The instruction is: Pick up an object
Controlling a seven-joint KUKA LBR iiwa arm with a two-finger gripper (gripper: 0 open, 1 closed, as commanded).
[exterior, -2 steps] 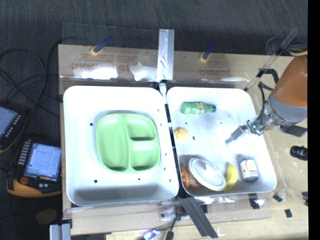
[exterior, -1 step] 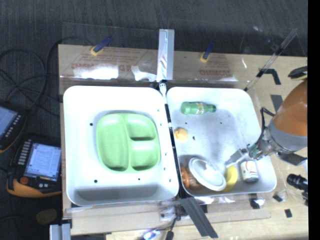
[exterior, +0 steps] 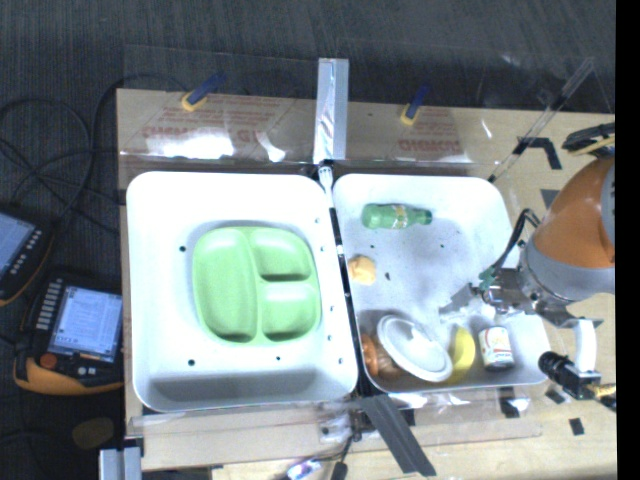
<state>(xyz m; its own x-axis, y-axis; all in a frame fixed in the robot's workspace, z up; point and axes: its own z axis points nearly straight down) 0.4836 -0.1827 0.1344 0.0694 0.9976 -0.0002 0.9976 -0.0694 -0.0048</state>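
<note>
Gripper (exterior: 478, 296) is hanging over the right bin (exterior: 470, 190), near its right wall; can't tell how it's set. Nearest obj is the small can (exterior: 497, 347), standing upright just below and slightly right of it, by the bin's front-right corner. Banana (exterior: 461, 351) is lying just left of the can, long axis running roughly front-to-back, curving against the white bowl (exterior: 414, 345). Green bottle (exterior: 396, 216) is lying on its side well apart, axis left-right, cap toward right. Probably the can is the easiest pick: short drop, slight shift.
</note>
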